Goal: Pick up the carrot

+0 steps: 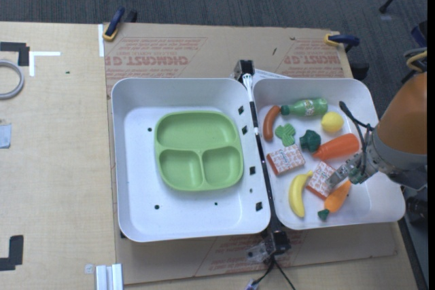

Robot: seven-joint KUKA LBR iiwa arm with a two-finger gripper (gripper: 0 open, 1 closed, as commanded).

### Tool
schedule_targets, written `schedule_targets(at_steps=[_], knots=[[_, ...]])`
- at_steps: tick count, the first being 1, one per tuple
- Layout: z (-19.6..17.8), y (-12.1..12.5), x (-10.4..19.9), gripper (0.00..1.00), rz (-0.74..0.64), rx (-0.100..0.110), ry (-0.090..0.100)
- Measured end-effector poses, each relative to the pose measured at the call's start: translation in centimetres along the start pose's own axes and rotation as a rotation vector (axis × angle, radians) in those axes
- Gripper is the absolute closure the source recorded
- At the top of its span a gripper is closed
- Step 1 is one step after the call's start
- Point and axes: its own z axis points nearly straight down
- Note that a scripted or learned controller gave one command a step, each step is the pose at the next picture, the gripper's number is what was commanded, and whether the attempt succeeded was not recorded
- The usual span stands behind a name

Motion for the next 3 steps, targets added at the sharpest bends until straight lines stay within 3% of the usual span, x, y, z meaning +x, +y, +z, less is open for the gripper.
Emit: schedule_targets(at_steps=[1, 2, 3], knots=[[0.0, 0.0, 0.0, 0.00, 0.000, 0.000, 0.000], [1.6, 0.9, 1.5, 0.00, -0.121, -0.004, -0.011], [-0.8, 1.9, 3.7, 0.00, -0.470, 0.000, 0.001]])
